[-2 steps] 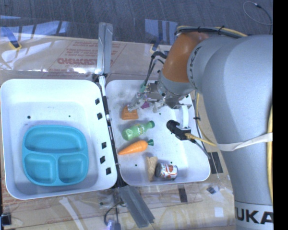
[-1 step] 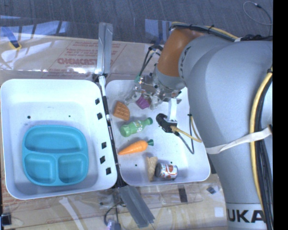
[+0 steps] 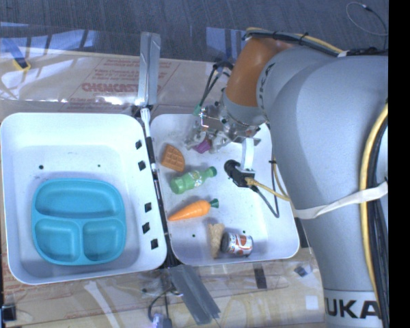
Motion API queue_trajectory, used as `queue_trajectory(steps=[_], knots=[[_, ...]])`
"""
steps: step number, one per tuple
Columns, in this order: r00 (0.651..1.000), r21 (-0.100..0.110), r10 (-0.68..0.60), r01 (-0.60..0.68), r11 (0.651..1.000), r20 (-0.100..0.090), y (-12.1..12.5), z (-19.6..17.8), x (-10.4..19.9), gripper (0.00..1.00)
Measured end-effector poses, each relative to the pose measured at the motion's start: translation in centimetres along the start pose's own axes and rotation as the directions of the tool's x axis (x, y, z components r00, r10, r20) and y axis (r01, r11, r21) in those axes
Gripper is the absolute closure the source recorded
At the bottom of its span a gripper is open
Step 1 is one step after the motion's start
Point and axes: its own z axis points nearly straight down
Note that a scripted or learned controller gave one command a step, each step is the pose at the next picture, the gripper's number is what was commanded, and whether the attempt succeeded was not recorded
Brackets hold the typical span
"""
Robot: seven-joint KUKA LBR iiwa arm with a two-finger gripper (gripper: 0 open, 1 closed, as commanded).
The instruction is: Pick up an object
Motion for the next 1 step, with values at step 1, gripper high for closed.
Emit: queue_trajectory(steps=[1], knots=[[0.989, 0.000, 0.150, -0.150, 0.989, 0.000, -2.25, -9.99, 10.16, 1.00]])
